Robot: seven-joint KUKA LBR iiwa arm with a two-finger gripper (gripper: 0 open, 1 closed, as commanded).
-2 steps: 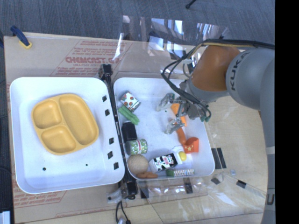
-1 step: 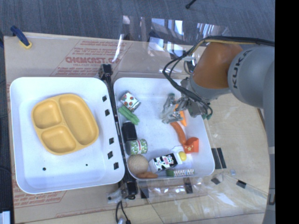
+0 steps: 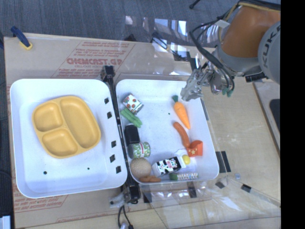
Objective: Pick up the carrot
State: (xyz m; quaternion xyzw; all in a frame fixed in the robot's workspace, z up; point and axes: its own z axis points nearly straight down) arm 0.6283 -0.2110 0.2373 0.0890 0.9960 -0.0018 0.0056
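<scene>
A yellow tray point(image 3: 66, 126) sits in the left bin point(image 3: 19, 175). In the right bin point(image 3: 157, 87), the carrot point(image 3: 182, 114) lies untouched near the far right edge, so the pick is not yet done. The gripper point(image 3: 190, 92) hovers just beside its leafy end; whether it is open cannot be told. The worktop point(image 3: 86, 56) is cardboard-lined, on grey carpet point(image 3: 95, 8).

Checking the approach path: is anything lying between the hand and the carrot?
No. In the camera view the hand hangs just above and right of the carrot; the short stretch between them is bare white bin floor.
</scene>
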